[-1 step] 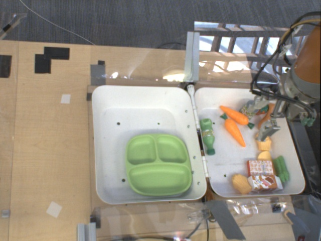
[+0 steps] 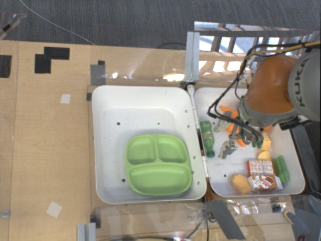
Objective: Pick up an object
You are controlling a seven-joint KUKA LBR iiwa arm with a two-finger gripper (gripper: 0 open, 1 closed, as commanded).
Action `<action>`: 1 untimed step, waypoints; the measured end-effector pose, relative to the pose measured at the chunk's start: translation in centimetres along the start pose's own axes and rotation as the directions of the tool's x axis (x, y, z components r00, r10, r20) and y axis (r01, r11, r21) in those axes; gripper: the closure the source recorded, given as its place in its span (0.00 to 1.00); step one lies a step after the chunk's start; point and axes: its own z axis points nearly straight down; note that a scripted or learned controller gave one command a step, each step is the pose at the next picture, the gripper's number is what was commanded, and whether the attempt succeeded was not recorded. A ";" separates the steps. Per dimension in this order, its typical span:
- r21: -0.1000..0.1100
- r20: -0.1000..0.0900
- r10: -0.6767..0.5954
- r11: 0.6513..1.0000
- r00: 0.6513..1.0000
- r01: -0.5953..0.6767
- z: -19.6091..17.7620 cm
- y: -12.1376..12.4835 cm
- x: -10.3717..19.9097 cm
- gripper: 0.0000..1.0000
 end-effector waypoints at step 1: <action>0.003 0.017 -0.072 0.997 0.997 0.072 2.4 -0.3 -1.2 0.00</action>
